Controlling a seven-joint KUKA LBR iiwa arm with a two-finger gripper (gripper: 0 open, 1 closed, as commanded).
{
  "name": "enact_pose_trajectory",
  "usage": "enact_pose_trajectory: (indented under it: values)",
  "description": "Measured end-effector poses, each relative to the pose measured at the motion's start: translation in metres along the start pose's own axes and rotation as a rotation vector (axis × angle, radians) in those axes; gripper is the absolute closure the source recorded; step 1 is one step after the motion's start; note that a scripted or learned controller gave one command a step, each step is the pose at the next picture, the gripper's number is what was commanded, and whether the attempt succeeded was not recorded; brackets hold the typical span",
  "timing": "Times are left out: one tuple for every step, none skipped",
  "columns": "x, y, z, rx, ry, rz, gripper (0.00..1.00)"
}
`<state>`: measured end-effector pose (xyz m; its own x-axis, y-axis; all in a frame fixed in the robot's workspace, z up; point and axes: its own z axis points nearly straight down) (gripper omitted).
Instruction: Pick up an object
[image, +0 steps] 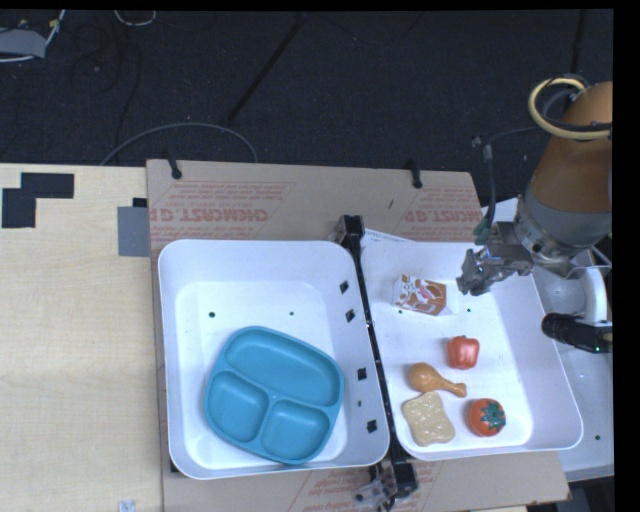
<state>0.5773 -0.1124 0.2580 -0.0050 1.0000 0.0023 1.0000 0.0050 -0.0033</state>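
The right bin (520, 330) holds several small items: a white and red snack packet (420, 295) near the back, a red pepper (462, 351), a tan chicken drumstick (434, 379), a beige slice of bread (429, 418) and a red tomato (486, 417) at the front. My gripper (481, 271) hangs over the back of the right bin, to the right of the packet and above the pepper. Nothing shows between its dark fingers, and their spacing is unclear.
The left bin (185, 300) holds a blue divided plate (273, 393). A black divider (358, 330) runs between the bins. Cardboard (300, 200) lies under both bins. The grey and orange arm (572, 170) stands at the right, with a black fitting (575, 330) by the bin's right rim.
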Motion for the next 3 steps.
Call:
enact_pose_trajectory:
  values:
    - [0.049, -0.001, 0.01, 0.001, -0.001, 0.002, 1.0]
    - [0.105, 0.02, 0.014, -0.001, 0.0, 0.0, 1.0]
    - [0.156, 0.038, 0.018, -0.001, -0.001, 0.001, 1.0]
